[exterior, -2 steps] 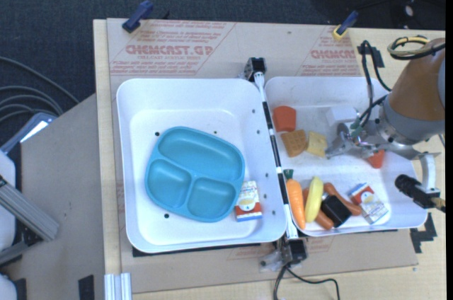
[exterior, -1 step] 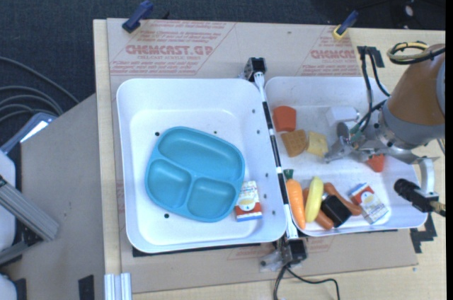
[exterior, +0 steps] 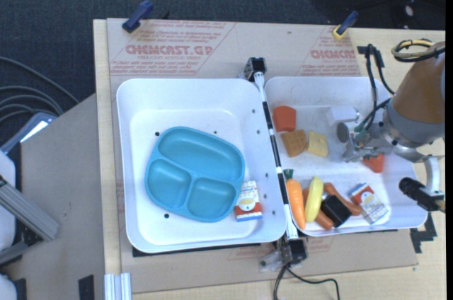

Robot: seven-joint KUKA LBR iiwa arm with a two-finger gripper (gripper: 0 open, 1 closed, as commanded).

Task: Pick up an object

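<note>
The tool hangs low in the right bin, at the right middle of the frame; whether it is open or closed I cannot tell. A small red-orange piece lies just beside it, to the lower right.

Along the bottom of this bin, nearest the lower edge of the frame, lie a carrot, a yellow banana, a black block and a red and white carton. Higher up sit a tan bread piece and a yellow wedge, touching. Above them stands an orange-red cup.

The left bin holds a blue divided plate with a small juice carton at its lower right edge.

Both bins rest on the desk.
</note>
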